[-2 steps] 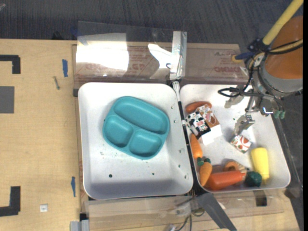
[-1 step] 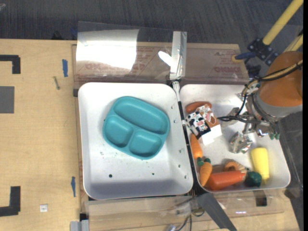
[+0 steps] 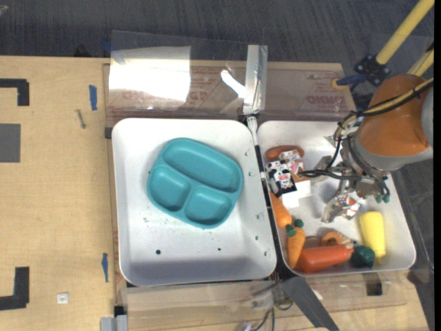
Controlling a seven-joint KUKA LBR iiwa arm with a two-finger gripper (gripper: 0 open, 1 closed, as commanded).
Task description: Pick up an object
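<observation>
On the tabletop [image 3: 55, 185] the right bin [image 3: 403, 254] is crowded, so settle the jaws [image 3: 342, 205], whose opening you cannot tell, squarely over the yellow toy [image 3: 373, 231] just beside them, clear of its neighbours.

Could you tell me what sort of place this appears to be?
Probably a robotics lab's grasping bench: a robot arm reaches over two white bins on a plywood bench, one holding a teal divided tray, the other toy foods like a carrot.
</observation>
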